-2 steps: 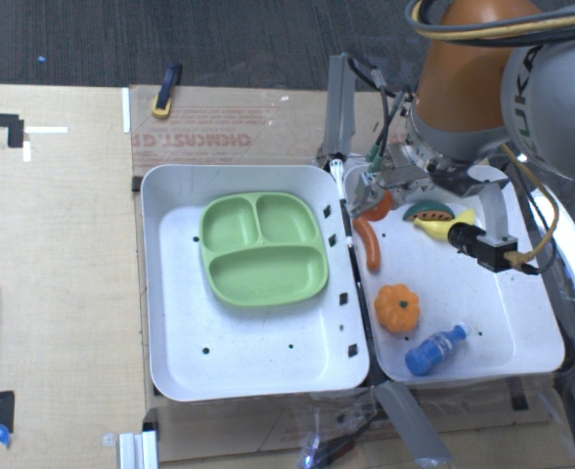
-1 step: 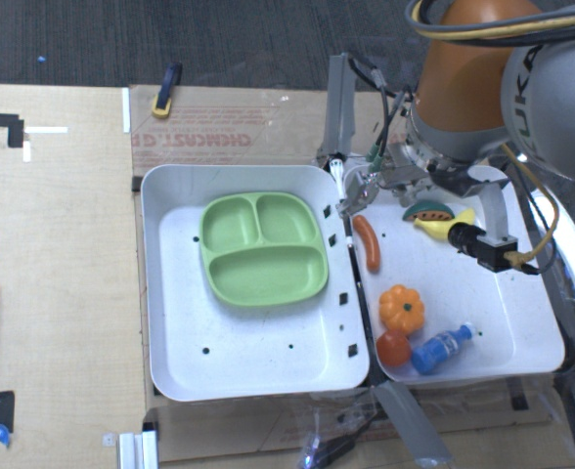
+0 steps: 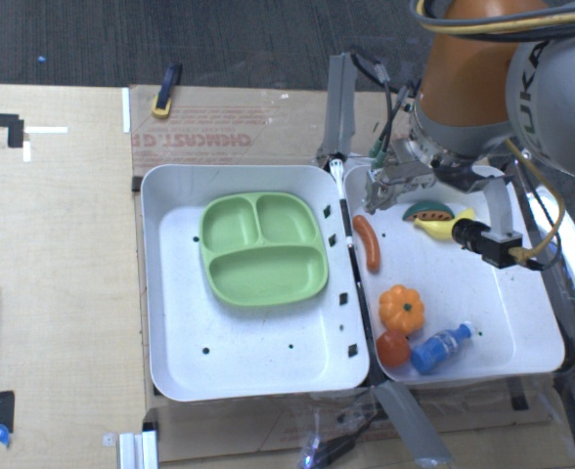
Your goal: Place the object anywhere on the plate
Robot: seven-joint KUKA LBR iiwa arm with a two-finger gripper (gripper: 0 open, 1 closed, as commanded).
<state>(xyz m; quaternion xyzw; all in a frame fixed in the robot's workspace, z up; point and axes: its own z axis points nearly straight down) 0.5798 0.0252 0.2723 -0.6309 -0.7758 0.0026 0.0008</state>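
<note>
End effector (image 3: 390, 186) hovers at right bin's far-left corner; grip state not discernible. Orange plastic sausage (image 3: 368, 241) lies just below it. Descend squarely, then carry to green divided plate (image 3: 264, 250).

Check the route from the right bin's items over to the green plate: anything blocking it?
Only the two bins' adjoining walls lie between them. The hot dog, pumpkin and bottle sit in the right bin; the green plate has nothing on it.
</note>
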